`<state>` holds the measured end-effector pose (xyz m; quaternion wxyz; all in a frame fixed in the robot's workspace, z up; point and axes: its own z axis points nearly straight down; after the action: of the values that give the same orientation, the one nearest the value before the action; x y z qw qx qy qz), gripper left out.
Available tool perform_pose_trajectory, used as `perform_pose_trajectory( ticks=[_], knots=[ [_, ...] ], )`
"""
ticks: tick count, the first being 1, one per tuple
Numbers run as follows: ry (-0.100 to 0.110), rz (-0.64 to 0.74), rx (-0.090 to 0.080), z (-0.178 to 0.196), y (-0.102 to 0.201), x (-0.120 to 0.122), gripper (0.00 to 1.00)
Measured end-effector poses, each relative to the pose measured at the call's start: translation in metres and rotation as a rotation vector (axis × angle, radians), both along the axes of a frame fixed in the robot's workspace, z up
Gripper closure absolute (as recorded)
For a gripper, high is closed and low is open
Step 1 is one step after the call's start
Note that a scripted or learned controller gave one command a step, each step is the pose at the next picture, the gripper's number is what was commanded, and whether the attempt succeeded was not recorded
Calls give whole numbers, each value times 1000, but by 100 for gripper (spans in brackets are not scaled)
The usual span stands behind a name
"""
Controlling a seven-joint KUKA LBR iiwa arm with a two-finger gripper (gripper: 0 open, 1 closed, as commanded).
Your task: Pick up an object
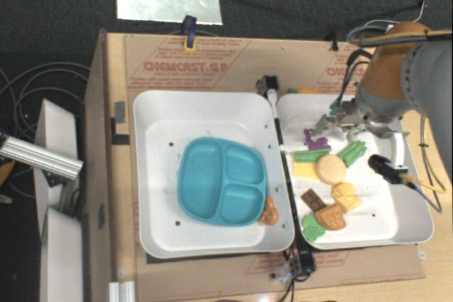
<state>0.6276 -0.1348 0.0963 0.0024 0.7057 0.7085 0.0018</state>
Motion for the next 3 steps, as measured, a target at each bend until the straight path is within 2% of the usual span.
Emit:
perform_pose_trajectory(
  ticks=[1,2,3],
  knots=[
    [9,0,2,-13,34,-41,0],
    [1,1,1,-11,30,-9,0],
    [5,-3,0,-12,14,-30,0]
  ],
)
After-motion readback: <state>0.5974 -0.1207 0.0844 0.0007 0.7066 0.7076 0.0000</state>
